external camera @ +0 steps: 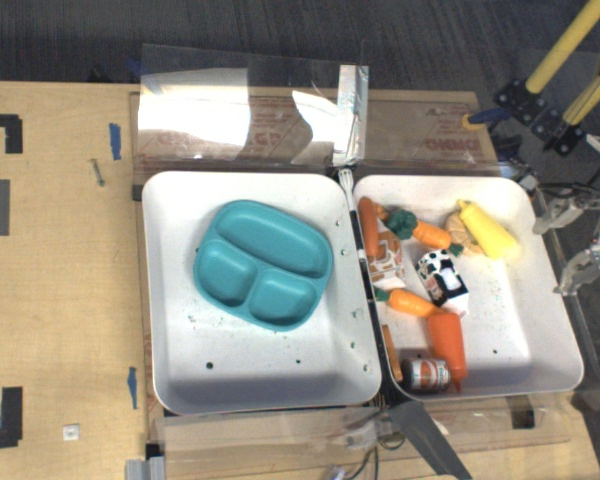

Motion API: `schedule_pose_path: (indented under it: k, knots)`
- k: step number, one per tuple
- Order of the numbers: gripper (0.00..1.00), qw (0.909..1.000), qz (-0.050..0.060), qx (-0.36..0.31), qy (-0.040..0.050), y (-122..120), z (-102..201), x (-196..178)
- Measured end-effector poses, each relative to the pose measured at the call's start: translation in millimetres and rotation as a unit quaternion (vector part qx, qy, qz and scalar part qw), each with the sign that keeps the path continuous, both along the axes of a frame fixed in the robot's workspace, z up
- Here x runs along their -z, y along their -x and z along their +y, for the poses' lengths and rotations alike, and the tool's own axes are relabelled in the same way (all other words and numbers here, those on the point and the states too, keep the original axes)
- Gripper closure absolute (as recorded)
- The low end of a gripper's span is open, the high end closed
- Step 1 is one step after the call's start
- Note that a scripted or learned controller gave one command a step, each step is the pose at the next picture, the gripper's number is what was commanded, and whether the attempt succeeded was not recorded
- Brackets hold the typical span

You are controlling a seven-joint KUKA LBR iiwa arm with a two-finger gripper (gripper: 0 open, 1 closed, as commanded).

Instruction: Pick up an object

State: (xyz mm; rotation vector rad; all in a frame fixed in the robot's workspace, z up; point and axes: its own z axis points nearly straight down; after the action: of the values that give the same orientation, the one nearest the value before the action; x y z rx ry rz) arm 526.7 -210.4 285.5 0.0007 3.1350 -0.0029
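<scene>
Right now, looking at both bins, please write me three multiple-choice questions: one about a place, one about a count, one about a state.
1. Where is the teal divided plate?
A. in the left bin
B. in the right bin
C. on the bench

2. How many compartments does this plate have?
A. two
B. three
C. five

3. How does the small can rest?
A. upright
B. lying on its side
C. on top of the plate

Answers:
1 A, the plate sits alone inside the left bin.
2 B, one long section and two smaller ones show.
3 B, its side faces up at the near wall of the right bin.
</scene>
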Motion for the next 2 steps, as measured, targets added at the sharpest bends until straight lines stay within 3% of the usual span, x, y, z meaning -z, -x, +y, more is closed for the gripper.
schedule_pose_path:
  k: [1, 2]
  knots:
    - [0.0, 0.9995, 0.004, 0.033, -0.0018, 47.5, 34.6, 131.6]
    - [0.0, 0.9955, -0.002, -0.095, 0.0009, 43.9, 86.4, 196.5]
